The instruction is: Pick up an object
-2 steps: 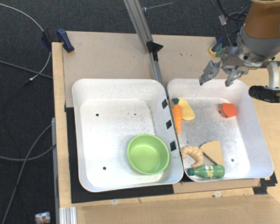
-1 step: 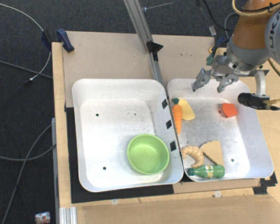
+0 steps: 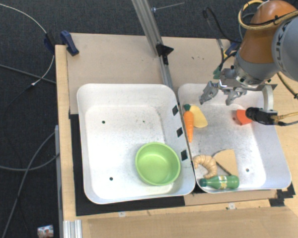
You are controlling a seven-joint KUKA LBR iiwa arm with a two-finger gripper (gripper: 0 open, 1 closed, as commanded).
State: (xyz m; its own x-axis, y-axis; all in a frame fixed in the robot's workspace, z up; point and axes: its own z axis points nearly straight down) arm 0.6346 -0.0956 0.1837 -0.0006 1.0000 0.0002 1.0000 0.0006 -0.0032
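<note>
Gripper (image 3: 219, 94) over the right bin's (image 3: 268, 170) far end, fingers spread wide with nothing between them.

The two fingers (image 3: 207, 94) hang apart above the bin's back wall. Nearest below them lie a carrot (image 3: 188, 124) and a yellow piece (image 3: 199, 118), touching, by the bin's left wall. An orange block (image 3: 242, 116) sits to the right. At the near end are a croissant (image 3: 206, 163), a tan wedge (image 3: 227, 160) and a green bottle (image 3: 219, 183). A green bowl (image 3: 157, 163) rests in the left bin (image 3: 94, 148).
</note>
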